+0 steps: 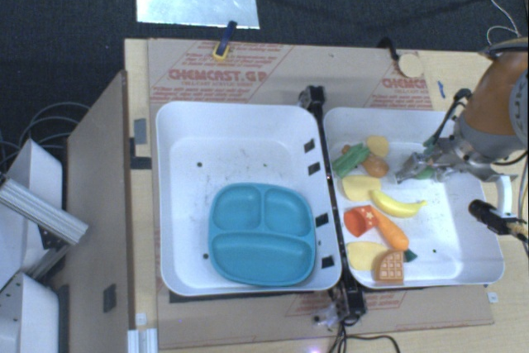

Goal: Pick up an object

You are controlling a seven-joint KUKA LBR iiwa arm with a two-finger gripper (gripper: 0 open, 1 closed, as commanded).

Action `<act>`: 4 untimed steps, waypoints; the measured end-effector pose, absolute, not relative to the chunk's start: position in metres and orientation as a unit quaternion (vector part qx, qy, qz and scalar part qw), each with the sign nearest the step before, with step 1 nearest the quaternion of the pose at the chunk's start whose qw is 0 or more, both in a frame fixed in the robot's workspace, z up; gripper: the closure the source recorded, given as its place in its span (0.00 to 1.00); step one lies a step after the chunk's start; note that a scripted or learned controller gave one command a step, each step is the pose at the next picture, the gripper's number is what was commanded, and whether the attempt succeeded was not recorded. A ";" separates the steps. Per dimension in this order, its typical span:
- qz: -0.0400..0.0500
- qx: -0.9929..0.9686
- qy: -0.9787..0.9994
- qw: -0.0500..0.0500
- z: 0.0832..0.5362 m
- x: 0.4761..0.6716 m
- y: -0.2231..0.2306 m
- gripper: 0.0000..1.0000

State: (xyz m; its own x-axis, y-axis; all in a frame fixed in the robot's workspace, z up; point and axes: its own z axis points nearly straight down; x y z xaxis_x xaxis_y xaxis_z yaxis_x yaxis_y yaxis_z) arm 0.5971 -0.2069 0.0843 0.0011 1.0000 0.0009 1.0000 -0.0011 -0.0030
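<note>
The arm (496, 107) reaches in from the right edge of the frame and hangs over the right bin (475, 260), the gripper (411, 171) low at its upper middle, just above and right of the toy banana (398, 204). Whether the jaws are parted or closed, I can't tell from here; nothing shows between them. The trouble is the crowd: banana, a pale yellow piece (357, 188), a brownish piece (375, 167), a green vegetable (353, 156) and a carrot (388, 231) all sit close together, so a descent could wedge a finger on two at once or nudge the banana away. That banana looks the nearest candidate, just below and left of the tips, apart from them. The blue divided plate (263, 234) sits in the left bin (186, 178), well clear.
</note>
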 end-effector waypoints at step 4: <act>0.000 -0.707 -0.707 0.001 0.084 0.610 -0.207 0.00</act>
State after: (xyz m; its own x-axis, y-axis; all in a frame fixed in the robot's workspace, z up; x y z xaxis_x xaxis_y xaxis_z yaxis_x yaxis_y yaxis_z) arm 0.6104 -0.2067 0.0845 0.0008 1.0000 0.0008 1.0000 -0.0008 -0.0022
